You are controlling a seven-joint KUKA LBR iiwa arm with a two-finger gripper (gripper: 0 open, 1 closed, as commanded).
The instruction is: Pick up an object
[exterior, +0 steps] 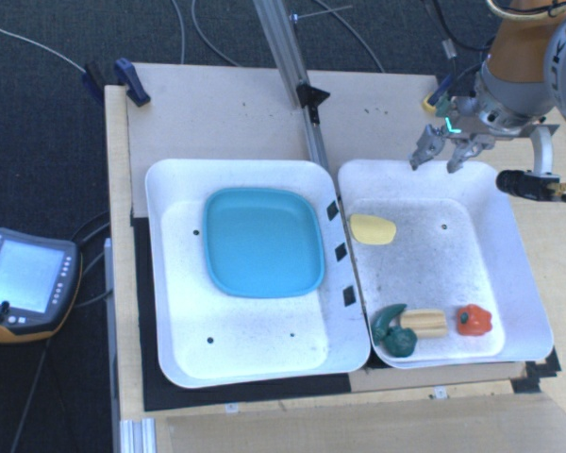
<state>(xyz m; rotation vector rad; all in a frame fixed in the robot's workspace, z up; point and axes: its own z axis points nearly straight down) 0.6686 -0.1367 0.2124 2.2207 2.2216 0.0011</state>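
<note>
The grey arm with the orange band (533, 26) enters from the upper right corner of the view and bends down toward the far edge of the right shallow white plastic bin (514, 243). Its wrist points downward and a little to the left, so the two-finger gripper (439, 159) hangs just over the far rim of this bin, near the bin's far left part. The jaws stand apart, with a clear gap, and nothing is between them. A small turquoise light shows on the gripper body above the fingers.

Inside the right bin there are four small things. A flat yellow oval piece (372, 229) lies near the left wall, in the far half of the bin. Along the near edge lie three more: a dark green rounded toy vegetable (394, 331) close to the near left corner, a short tan wooden block (424, 323) touching it on its right side, and a small red tomato-like toy with a green top (473, 320), just beside the block, toward the near right corner. All of them are well apart from the gripper.

The left shallow white plastic bin (170, 253) carries a square light blue plastic plate (263, 242) in its far half. Both bins sit side by side on the pale wooden desk (217, 102).
</note>
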